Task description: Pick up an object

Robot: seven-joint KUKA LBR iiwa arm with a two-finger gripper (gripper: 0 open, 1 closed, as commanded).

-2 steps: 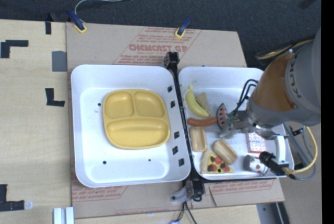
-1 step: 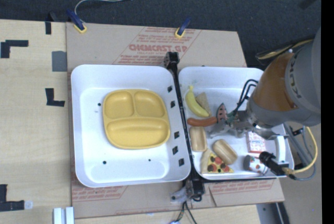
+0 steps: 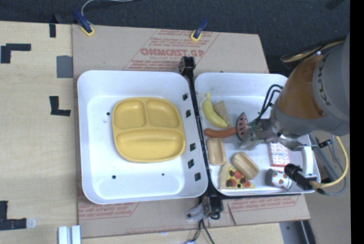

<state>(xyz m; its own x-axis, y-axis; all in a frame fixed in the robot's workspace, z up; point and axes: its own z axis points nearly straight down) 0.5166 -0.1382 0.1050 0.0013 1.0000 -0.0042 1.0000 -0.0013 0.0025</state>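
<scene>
The gripper (image 3: 250, 133) hangs low over the middle of the right bin (image 3: 244, 79), and I cannot tell how it is set from here. Just beside it, toward the divider between the 2 bins, a watermelon slice (image 3: 242, 125) stands next to a sausage (image 3: 219, 132), whose long axis runs across the bin toward the gripper. A bread roll (image 3: 245, 164) lies nearer the front edge.

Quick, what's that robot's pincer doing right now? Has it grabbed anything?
Pincer: low in the right bin, beside the watermelon slice; open or shut cannot be told.
</scene>
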